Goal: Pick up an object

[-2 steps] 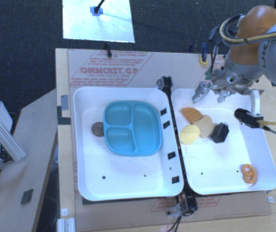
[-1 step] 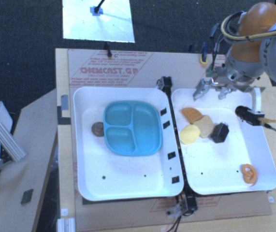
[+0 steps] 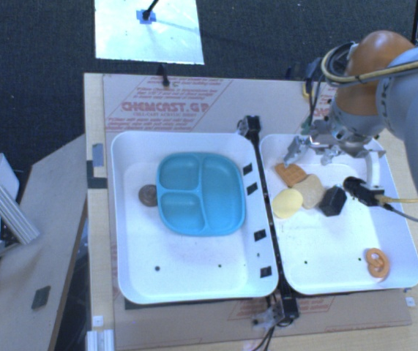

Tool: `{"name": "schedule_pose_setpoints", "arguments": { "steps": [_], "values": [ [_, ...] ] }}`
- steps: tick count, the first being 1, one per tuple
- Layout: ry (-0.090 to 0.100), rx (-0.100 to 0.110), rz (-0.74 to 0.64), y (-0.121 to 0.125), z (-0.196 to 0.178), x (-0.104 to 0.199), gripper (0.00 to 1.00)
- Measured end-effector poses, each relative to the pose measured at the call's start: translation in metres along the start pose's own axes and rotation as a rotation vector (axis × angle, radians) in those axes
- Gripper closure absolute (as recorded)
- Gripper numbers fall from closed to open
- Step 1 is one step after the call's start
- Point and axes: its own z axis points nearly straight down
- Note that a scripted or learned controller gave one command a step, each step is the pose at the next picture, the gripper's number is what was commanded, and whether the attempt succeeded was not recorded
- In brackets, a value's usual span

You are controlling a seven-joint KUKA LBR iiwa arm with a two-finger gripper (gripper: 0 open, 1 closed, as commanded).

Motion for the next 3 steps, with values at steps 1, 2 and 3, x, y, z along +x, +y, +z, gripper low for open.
{"name": "schedule_pose_setpoints", "arguments": {
  "steps": [1,2,3],
  "values": [
    [0.0,0.001,0.0,0.0,0.052,0.0,0.0],
    [-0.001,-0.006,0.0,0.002,0.037,0.0,1.0],
    [0.0,-0.007,0.002,0.003,-0.008,-0.004,1.0]
  ]
}}
